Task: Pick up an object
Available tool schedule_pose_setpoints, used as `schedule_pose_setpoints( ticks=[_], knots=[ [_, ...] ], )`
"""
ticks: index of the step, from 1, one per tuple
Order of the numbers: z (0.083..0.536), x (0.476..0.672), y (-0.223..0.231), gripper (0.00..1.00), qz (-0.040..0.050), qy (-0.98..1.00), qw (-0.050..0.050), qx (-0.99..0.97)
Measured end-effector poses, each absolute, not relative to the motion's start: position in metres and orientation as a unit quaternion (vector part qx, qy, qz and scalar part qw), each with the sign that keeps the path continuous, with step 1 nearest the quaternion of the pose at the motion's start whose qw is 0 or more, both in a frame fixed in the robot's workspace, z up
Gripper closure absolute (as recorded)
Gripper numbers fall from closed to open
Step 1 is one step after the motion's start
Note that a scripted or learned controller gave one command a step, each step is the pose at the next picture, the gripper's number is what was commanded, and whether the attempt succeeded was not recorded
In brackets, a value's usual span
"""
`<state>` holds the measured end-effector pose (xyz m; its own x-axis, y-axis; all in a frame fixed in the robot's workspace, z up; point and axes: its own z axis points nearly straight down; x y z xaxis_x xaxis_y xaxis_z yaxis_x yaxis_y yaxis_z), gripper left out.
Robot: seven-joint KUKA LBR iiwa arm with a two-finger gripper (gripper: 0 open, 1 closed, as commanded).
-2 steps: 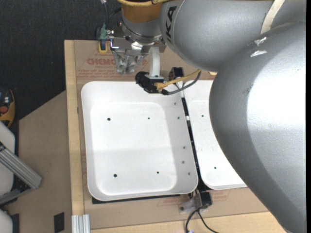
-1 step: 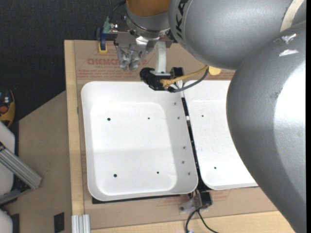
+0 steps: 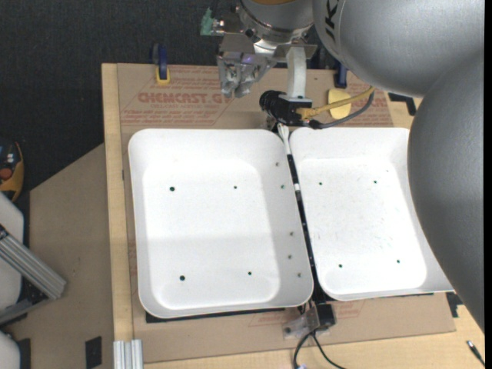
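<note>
Hand (image 3: 240,79) hangs beyond two white bins (image 3: 154,160), above the board.

White bins (image 3: 207,298) with black dots sit on a tan board (image 3: 192,91) printed in red letters.

The setting is a robotics laboratory or test cell. A cardboard sheet (image 3: 192,91) printed "CHEMCAST" covers the bench and is held at its far edge by a blue and yellow clamp (image 3: 161,61). Two shallow white bins (image 3: 219,221) sit side by side on the sheet. Left of the sheet lies an aluminium extrusion rail (image 3: 31,264). A cable and connector (image 3: 315,321) run off the sheet's near edge. The grey industrial arm (image 3: 415,44) overhangs the sheet's right side.
</note>
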<state>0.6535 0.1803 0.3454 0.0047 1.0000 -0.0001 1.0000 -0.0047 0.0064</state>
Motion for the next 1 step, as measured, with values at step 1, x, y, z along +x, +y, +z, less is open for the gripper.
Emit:
schedule_pose_setpoints(
  ticks=[1],
  knots=[
    [0.2465, 0.6650, 0.2268, 1.00, -0.0037, 0.708, -0.003, 0.706]
  ],
)
